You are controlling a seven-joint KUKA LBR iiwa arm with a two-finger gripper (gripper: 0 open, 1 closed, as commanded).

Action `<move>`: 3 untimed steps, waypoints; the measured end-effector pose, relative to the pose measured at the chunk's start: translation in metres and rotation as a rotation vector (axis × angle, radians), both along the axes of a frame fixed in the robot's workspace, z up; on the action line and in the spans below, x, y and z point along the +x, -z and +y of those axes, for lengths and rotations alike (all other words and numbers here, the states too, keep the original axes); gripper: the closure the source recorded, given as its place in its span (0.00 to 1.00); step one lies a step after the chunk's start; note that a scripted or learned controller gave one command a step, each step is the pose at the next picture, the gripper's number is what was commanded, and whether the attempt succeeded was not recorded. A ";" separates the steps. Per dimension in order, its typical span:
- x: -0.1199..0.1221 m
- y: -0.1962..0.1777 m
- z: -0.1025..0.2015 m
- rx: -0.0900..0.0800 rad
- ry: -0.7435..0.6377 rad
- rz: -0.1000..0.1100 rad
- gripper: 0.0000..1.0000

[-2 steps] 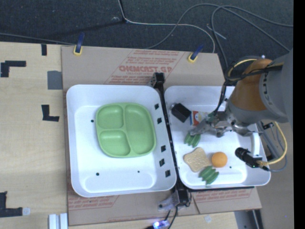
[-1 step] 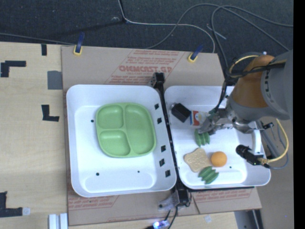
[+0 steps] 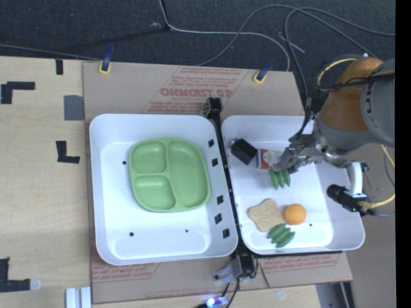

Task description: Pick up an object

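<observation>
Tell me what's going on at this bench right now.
A grey KUKA arm reaches in from the right, its gripper down in the right bin at a green vegetable piece. Whether it has a hold is unclear. The same bin also holds a black block, a small carton, a toast slice, an orange and another green piece. The left bin holds a green divided plate.

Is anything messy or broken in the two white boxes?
Nothing looks broken or spilled. The green plate lies flat in the left bin. In the right bin, the orange ball, bread slice, black block and green pods lie loosely scattered, which seems normal here.
</observation>
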State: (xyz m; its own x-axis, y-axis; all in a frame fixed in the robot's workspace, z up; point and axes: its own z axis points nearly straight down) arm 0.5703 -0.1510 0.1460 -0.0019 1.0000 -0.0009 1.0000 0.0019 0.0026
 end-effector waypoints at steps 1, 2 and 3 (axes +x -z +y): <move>0.008 -0.047 -0.006 -0.001 0.001 -0.001 1.00; 0.009 -0.105 0.004 0.000 0.000 -0.001 1.00; 0.011 -0.105 0.053 0.002 -0.004 0.003 1.00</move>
